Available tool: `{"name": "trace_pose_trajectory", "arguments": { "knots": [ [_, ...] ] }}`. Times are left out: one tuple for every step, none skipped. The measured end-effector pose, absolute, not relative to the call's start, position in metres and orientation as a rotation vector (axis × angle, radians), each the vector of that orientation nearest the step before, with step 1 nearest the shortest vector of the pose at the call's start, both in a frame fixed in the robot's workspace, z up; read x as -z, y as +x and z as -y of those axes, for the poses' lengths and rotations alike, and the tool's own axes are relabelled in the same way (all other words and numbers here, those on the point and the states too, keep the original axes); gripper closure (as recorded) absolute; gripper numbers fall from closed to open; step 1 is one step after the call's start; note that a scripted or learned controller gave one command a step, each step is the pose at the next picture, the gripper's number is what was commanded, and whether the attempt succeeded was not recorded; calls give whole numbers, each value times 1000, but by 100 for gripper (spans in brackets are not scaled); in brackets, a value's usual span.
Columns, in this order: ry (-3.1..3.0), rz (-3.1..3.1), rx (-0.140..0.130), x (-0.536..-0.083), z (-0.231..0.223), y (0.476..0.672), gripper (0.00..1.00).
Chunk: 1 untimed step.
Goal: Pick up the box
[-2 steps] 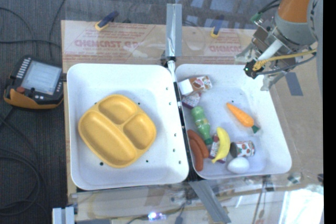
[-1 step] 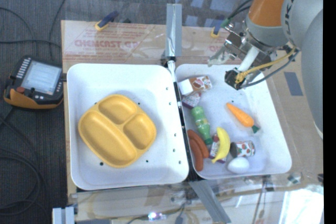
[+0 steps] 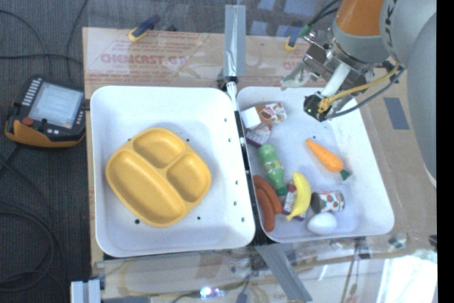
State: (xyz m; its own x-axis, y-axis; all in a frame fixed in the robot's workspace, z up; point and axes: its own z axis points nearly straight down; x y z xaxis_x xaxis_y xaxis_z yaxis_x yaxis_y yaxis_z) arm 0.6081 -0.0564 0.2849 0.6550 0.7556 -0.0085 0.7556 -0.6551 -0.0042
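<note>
Well, in the camera view the two-finger gripper point(image 3: 303, 80) on the grey arm with the orange band hangs above the far rim of the right-hand shallow white bin point(image 3: 363, 145). Seen from above at a slant, its tips are lost against the bracket and the bench, so I cannot tell whether it is open or closed, and nothing is visibly held. The task's thing, a small white cardboard box with brown and red print point(image 3: 272, 113), lies in that bin, near the gripper and toward the view's lower left of it, lower down on the bin floor. Its long side seems to run roughly across the view, slightly tilted, though its edges are hard to make out at this size. By my judgement the coming move is a short shift that way and then a descent. Just beyond the box from the gripper sit a small white block point(image 3: 250, 117) and a purplish crumpled wrapper point(image 3: 259, 133), touching or nearly so — too close to tell. An orange plastic carrot point(image 3: 325, 155) lies apart, below the gripper.
</note>
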Motion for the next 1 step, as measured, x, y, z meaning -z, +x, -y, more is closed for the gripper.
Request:
{"name": "trace_pose_trajectory", "arguments": {
  "knots": [
    [-3053, 741, -17, -203, 13, 660, 0]
  ]
}}
